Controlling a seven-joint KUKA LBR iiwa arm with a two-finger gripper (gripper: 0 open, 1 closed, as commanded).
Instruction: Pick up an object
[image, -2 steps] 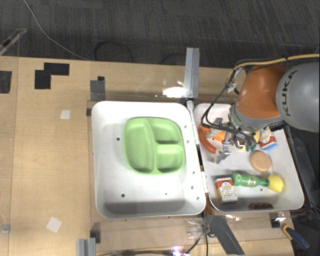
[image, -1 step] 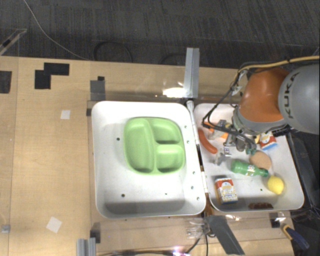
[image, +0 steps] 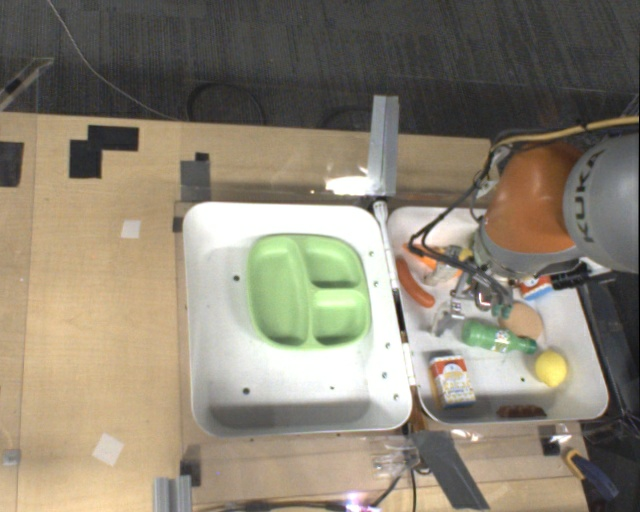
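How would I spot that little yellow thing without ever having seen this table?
Find the right-hand white bin, where the grey arm works. Near its front right corner lies a lemon, just right of the green bottle. It is the bin's only round yellow thing.

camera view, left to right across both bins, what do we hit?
Green divided tray → orange carrot-like piece → small red-and-white carton → green bottle → yellow lemon. Gripper overlaps the middle items, so it's left out of the order.

Green bottle (image: 497, 338) flat beside yellow lemon (image: 550, 369)
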